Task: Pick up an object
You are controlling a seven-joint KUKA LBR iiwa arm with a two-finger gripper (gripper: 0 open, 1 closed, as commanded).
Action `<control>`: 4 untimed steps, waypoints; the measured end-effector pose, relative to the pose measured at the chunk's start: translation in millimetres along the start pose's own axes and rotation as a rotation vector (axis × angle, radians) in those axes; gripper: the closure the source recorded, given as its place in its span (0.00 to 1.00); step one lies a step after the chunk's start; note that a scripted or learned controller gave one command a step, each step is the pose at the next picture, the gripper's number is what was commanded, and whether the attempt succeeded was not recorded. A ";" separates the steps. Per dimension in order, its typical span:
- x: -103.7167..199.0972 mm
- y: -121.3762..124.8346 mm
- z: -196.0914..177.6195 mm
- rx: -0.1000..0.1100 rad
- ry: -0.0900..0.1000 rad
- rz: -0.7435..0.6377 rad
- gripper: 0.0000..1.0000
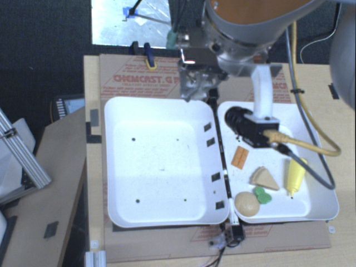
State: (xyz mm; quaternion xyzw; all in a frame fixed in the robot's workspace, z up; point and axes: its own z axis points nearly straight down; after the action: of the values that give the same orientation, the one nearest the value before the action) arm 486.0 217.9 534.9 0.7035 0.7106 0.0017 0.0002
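Note:
The right bin [321,203] holds several small things: an orange block [240,157], a tan wedge [264,178], a small green piece [262,196], a beige round ball [247,203] and a yellow bottle [295,176]. My gripper [194,88] hangs over the far edge of the left bin [128,149], close to the divider between the two bins. It is well apart from every object, and I see nothing in it. The wrist and arm above it hide the far part of the right bin.
The left bin's white floor shows only a few dark specks. Brown cardboard [139,79] lies under both bins. A blue and yellow clamp [149,57] sits at the bench's far edge. Metal framing [22,154] stands off the bench to the left.

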 end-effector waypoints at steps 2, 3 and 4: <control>16.1 9.6 -0.1 0.000 -0.001 0.009 1.00; 16.2 10.3 -0.2 0.000 0.000 0.006 1.00; 16.1 7.1 -0.1 0.001 -0.001 0.005 1.00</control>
State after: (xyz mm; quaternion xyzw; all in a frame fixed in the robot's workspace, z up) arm 492.9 234.1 535.0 0.7053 0.7089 0.0009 0.0000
